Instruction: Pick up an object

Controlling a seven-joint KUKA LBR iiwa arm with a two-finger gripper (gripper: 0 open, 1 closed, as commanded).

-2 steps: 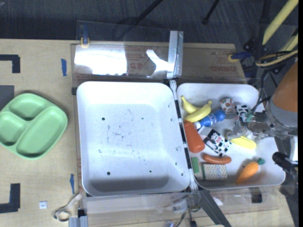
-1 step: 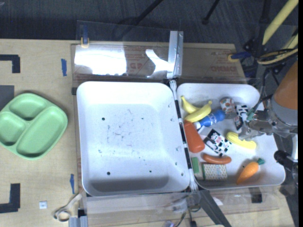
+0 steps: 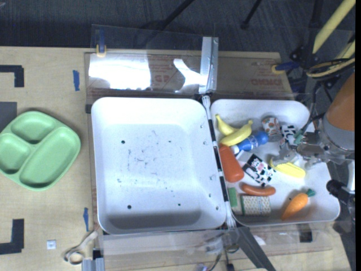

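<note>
The right bin (image 3: 321, 210) holds several toys. A yellow banana (image 3: 235, 133) lies at its upper left beside a blue piece (image 3: 252, 143). Below them are an orange-red cylinder (image 3: 230, 164), a black-and-white cow-print block (image 3: 259, 170), a red sausage (image 3: 258, 189) and a green-edged brush (image 3: 252, 205). A carrot (image 3: 296, 204) lies at the lower right. A yellow piece (image 3: 291, 170) sits mid-right. My gripper (image 3: 294, 147) reaches in from the right, low over the bin, just above the yellow piece and beside a black-and-white toy (image 3: 289, 133) and a small ball (image 3: 269, 125).
The left bin (image 3: 107, 117) is bare white with small marks. A green divided plate (image 3: 36, 149) lies on the bench at far left. A clear panel (image 3: 146, 66) with a metal post (image 3: 208, 64) stands behind the bins. Cables hang at upper right.
</note>
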